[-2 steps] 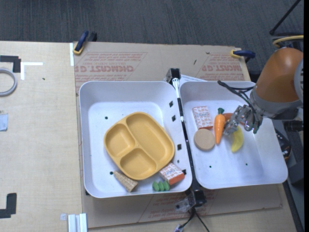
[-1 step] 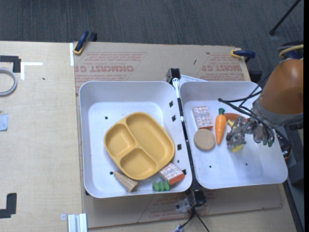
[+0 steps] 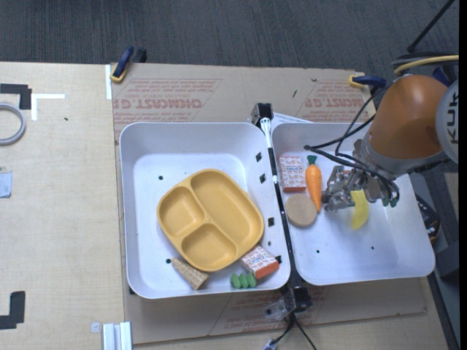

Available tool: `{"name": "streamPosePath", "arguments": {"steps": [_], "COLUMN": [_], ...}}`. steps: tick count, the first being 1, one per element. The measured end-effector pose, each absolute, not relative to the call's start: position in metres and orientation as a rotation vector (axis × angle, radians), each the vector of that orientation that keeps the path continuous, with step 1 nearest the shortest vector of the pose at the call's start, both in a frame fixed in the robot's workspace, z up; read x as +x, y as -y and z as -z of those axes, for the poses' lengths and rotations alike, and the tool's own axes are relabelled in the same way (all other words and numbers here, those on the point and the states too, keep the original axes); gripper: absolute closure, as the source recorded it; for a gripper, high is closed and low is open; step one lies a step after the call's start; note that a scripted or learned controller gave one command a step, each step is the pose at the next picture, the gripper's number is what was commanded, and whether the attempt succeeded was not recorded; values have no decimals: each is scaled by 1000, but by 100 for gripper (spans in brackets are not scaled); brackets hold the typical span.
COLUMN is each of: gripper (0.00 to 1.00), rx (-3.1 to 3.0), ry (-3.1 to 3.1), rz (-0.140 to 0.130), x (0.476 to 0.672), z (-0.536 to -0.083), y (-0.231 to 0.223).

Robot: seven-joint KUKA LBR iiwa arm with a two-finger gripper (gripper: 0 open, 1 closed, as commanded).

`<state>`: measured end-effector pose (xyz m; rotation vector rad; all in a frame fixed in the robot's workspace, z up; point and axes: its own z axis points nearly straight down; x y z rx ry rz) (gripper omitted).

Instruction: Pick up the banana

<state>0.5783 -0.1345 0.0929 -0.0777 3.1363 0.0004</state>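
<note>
The yellow banana (image 3: 360, 210) is in the right bin (image 3: 394, 257), near its middle. Its upper end is tucked under the gripper's metal parts, and its lower end sticks out toward the bin's front. My gripper (image 3: 349, 194) hangs directly over the banana's top, below the arm's orange band (image 3: 410, 119). Whether the banana is gripped or only lies beneath the gripper is hidden by the wrist.
An orange carrot (image 3: 314, 185), a red-and-white carton (image 3: 292, 172) and a tan round biscuit (image 3: 300, 211) lie just left of the gripper. The left bin (image 3: 139, 195) holds a yellow divided plate (image 3: 210, 219), a cracker (image 3: 190, 272), a green piece (image 3: 243, 280) and a small orange box (image 3: 260, 262).
</note>
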Motion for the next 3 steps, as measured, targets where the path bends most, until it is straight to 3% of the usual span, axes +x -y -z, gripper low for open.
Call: {"name": "streamPosePath", "arguments": {"steps": [1,2,3], "gripper": [100,100,100], "rx": [-440,-798,-767], "ry": [-3107,-3033,-3044], "rz": [0,1,-1], "x": [518,594,523], "z": [-93,-149,-93], "y": [170,183,154]}}
